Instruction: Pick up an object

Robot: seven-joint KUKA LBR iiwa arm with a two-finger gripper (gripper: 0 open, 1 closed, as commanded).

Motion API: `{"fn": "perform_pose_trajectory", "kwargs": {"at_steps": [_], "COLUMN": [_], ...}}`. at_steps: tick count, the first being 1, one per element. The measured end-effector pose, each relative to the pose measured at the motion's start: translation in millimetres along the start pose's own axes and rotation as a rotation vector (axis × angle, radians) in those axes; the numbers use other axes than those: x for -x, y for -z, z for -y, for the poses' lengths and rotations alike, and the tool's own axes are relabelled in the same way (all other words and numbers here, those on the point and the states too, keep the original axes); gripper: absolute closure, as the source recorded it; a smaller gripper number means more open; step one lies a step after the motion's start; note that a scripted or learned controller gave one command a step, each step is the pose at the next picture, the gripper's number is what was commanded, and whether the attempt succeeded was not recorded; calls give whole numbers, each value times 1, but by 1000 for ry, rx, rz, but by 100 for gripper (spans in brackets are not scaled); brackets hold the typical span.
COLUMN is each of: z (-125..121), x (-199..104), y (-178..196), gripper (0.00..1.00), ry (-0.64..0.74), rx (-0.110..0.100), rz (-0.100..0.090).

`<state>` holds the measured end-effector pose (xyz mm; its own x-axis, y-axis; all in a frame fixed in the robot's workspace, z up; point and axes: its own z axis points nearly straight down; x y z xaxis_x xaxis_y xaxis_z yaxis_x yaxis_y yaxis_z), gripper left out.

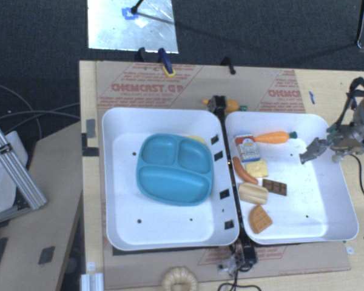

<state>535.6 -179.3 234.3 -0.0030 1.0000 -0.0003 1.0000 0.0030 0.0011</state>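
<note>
Over the right bin's right edge, the gripper hovers above bare floor; its opening cannot be judged, and nothing is seen in it. Candidate objects cluster along that bin's left wall: carrot, milk carton, sausage, waffle. A blue plate occupies the left bin.

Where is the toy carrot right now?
The toy carrot lies in the right bin, near its back wall, just right of the small carton.
</note>
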Motion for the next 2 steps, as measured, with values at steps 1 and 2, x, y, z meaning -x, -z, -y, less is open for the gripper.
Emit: {"fn": "perform_pose_trajectory", "kwargs": {"at_steps": [1,2], "z": [-3,0], "x": [7,9], "y": [-58,-121], "gripper": [0,0], "ry": [-2,-2], "rx": [-2,-4], "rz": [0,-1]}}
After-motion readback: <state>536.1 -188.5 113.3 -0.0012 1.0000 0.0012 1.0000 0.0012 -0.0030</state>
